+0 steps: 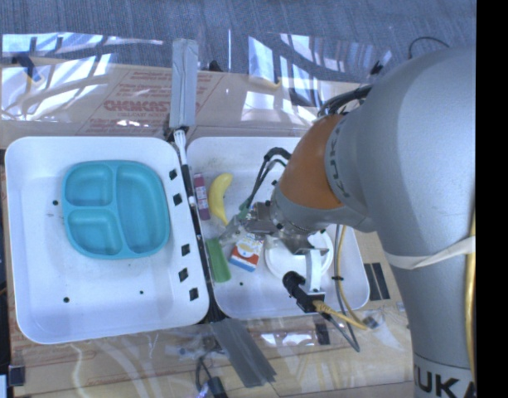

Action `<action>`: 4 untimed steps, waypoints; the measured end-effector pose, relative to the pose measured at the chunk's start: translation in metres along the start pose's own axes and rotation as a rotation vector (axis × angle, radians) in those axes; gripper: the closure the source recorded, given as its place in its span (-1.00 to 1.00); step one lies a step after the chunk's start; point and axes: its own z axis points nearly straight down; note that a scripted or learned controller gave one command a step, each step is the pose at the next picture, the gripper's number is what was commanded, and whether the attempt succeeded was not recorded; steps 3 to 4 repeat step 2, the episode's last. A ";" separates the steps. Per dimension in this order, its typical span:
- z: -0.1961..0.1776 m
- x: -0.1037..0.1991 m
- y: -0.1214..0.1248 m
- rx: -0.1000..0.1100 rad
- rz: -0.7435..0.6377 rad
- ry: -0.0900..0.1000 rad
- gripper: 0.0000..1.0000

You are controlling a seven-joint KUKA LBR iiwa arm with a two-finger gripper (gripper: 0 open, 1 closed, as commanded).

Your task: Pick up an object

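My arm reaches in from three o'clock and bends down over the right bin, its orange band above the wrist. My jaws sit low near the middle of this bin, but my own wrist hides them, so I cannot tell how wide they stand or whether they grip anything. Just at their six o'clock lies a small white carton with red and blue print, close enough that I may be touching it. At their nine o'clock lies a yellow banana, and at seven o'clock a green stick. The left bin holds a teal divided plate.
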 end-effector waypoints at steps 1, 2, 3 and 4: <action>-0.008 0.000 -0.001 0.006 -0.005 0.000 1.00; -0.100 0.024 0.067 0.002 -0.139 -0.001 1.00; -0.100 0.024 0.067 0.002 -0.139 -0.001 1.00; -0.100 0.024 0.067 0.002 -0.139 -0.001 1.00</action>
